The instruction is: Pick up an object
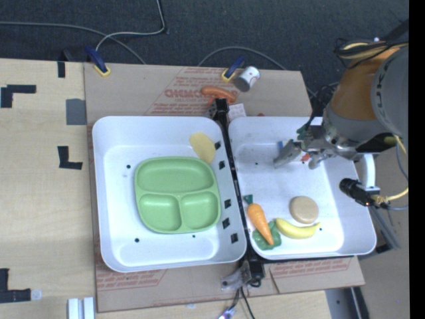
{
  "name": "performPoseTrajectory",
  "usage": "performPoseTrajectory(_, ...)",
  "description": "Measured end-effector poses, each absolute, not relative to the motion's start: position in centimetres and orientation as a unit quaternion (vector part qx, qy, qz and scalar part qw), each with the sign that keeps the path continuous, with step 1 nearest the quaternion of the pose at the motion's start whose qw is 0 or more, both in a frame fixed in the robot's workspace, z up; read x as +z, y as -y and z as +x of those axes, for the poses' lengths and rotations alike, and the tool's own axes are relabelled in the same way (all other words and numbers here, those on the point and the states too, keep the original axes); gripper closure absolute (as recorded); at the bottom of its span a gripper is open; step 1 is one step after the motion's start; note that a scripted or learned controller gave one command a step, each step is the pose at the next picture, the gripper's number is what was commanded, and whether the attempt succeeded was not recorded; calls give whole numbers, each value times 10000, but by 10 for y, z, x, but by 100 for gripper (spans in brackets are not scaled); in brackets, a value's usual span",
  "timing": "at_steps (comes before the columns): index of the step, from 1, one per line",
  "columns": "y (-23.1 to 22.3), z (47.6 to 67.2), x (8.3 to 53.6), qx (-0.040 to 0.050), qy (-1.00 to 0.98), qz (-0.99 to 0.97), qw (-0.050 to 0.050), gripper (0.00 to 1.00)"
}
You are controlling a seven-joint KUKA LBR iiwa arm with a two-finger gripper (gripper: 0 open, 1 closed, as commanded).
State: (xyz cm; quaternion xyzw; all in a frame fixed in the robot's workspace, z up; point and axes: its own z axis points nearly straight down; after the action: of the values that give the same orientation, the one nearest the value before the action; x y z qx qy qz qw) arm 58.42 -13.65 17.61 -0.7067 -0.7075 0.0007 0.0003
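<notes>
A smooth yellow banana [297, 228] is seen curved beside a round tan cookie [305, 209]; the gripper [290, 153] state cannot be told.

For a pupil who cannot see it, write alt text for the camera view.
The gripper hangs over the right bin, which holds a carrot, a banana and a round tan piece. The left bin holds a green divided plate and a pale yellow piece.
</notes>
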Motion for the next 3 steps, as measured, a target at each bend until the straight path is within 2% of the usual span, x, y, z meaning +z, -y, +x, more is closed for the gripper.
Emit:
performPoseTrajectory(1,187,649,155,10,7073,-7069,-1,0)
performPoseTrajectory(2,192,655,111,15,7077,-7066,4,0)
performPoseTrajectory(3,206,669,89,7,7078,-7064,-16,0)
